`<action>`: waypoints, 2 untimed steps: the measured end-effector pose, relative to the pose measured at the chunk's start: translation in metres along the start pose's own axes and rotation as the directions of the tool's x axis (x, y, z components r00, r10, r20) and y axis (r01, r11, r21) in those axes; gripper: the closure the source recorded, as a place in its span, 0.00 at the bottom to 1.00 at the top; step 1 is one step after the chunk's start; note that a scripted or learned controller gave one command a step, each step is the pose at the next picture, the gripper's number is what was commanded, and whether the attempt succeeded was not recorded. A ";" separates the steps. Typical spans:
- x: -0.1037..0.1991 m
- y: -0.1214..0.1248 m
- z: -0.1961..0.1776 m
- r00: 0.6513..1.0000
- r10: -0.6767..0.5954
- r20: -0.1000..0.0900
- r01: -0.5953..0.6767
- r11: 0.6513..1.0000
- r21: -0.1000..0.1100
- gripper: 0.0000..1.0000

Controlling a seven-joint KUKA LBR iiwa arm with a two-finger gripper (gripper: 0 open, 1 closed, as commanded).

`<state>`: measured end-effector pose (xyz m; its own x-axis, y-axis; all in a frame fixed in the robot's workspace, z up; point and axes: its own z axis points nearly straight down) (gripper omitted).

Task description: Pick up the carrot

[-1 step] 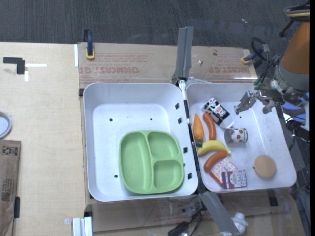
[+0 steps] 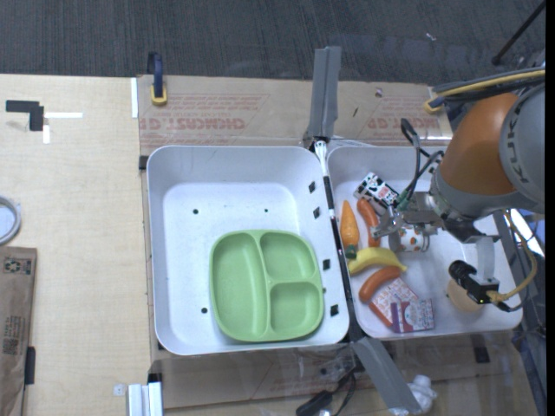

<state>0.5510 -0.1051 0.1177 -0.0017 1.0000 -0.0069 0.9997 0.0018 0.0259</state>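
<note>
Here your gripper (image 2: pixel 392 226) hangs beside the tapered orange carrot (image 2: pixel 349 224) and curved banana (image 2: pixel 375 259), finger spread impossible to tell.

You see a pale wooden surface (image 2: pixel 78 189) carrying two white bins side by side, the left bin (image 2: pixel 173 232) touching the right bin (image 2: pixel 442 319), near a tape roll (image 2: pixel 7 222)

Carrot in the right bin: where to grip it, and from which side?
Judging from the camera view, grip the carrot across its thick middle, coming straight down. It lies flat, lengthwise along the bin's left wall, so close the fingers across its narrow width. The banana crowds its lower tip; the upper half looks freer. The gripper hovers just right of it.
</note>
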 end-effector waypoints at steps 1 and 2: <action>-0.002 0.003 -0.012 1.000 0.003 0.002 -0.003 1.000 -0.007 1.00; -0.002 0.001 -0.010 1.000 0.003 0.001 -0.003 1.000 -0.002 0.00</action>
<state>0.5520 -0.1067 0.1275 0.0015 1.0000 -0.0081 0.9996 -0.0013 0.0279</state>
